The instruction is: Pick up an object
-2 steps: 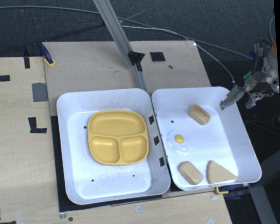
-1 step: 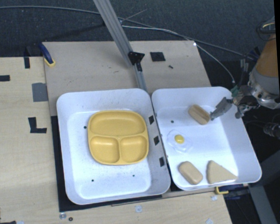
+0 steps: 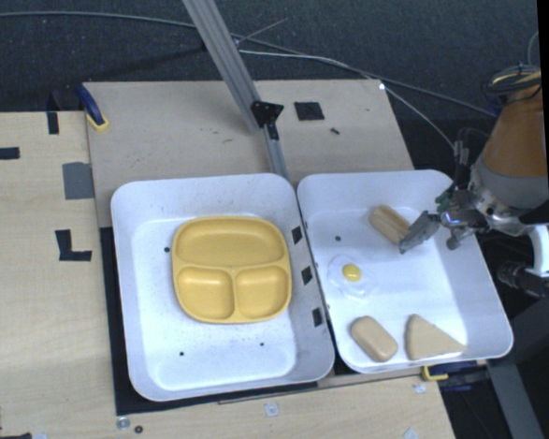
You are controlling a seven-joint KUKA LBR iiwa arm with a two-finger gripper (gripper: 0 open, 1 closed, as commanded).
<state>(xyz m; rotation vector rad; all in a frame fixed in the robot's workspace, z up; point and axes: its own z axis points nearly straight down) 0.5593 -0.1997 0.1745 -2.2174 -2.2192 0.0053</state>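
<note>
Two shallow white bins sit side by side on a pale wooden bench. In the left bin (image 3: 153, 363) lies a yellow divided plate (image 3: 231, 268) with three compartments, roughly centred. The right bin (image 3: 467, 289) holds four items: a tan bread roll (image 3: 388, 223) near the far side, a fried egg (image 3: 353, 276) with a yellow yolk near the middle, a tan oblong bread loaf (image 3: 373, 338) at the near edge, and a pale wedge-shaped piece (image 3: 433, 338) just beside it. The gripper (image 3: 435, 231) reaches in from the right, its two fingers spread apart with nothing between them; one finger's tip (image 3: 413, 238) lies just beside the bread roll. A slanted grey metal pole (image 3: 230, 57) stands behind the bins.
</note>
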